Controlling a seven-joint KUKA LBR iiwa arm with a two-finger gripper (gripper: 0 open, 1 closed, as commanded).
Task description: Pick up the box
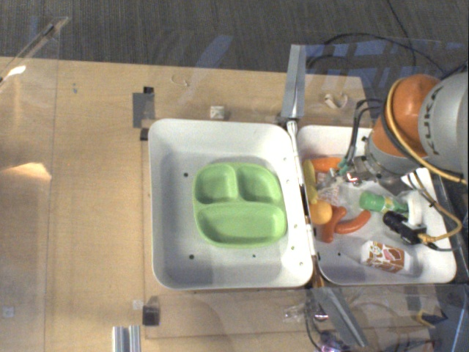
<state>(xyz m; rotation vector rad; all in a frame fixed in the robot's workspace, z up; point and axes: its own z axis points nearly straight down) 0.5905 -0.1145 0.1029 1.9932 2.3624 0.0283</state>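
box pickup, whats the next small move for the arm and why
Probably shift the pincer toward the bin's near right corner, over the box. The box lies on its side by the right bin's front rim, apart from the pincer, which sits farther back over the orange and yellow toys.

Looks like a robotics lab setup, not anyone's home. You've got a plywood tabletop with two white bins fixed side by side by small black brackets, a metal rail between them, and clear panels throwing reflections over it. Grey office-style carpet behind, loose black cables trailing around, plus a big grey and orange industrial arm reaching in.
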